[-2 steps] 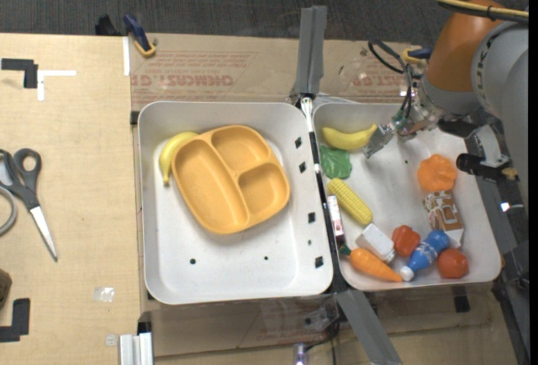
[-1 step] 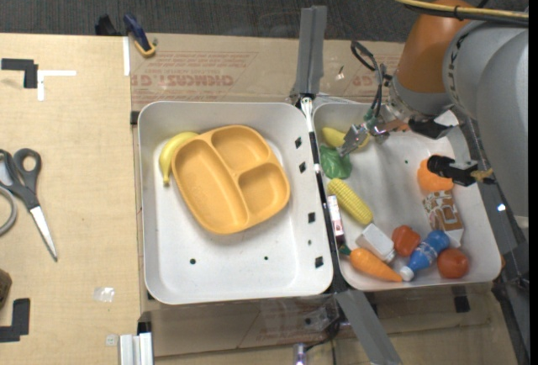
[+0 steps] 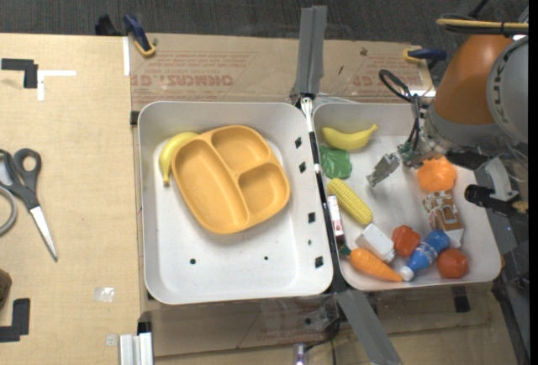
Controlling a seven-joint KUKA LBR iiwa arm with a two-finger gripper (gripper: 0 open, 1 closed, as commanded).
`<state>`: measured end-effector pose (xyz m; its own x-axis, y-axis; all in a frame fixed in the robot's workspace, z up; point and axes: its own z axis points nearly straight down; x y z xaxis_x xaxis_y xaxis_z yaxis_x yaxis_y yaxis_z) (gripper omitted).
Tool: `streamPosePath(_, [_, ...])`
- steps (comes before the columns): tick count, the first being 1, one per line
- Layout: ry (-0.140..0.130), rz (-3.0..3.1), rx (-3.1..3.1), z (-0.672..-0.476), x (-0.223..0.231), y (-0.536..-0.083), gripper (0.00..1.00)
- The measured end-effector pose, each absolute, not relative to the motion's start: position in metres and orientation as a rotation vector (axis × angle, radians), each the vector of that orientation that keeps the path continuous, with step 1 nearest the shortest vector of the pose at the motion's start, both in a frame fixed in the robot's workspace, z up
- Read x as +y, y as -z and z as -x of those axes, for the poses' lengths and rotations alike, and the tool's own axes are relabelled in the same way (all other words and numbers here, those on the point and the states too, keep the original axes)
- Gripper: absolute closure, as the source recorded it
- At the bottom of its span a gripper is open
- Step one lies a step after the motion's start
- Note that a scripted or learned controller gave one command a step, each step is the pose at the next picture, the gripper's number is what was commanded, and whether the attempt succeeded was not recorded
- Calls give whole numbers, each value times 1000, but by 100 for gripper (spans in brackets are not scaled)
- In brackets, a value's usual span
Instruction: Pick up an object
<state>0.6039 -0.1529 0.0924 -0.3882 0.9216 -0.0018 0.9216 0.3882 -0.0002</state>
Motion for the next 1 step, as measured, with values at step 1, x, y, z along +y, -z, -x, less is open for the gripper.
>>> streamPosePath(1, [-1, -1845, 2539, -657, -116, -93, 0])
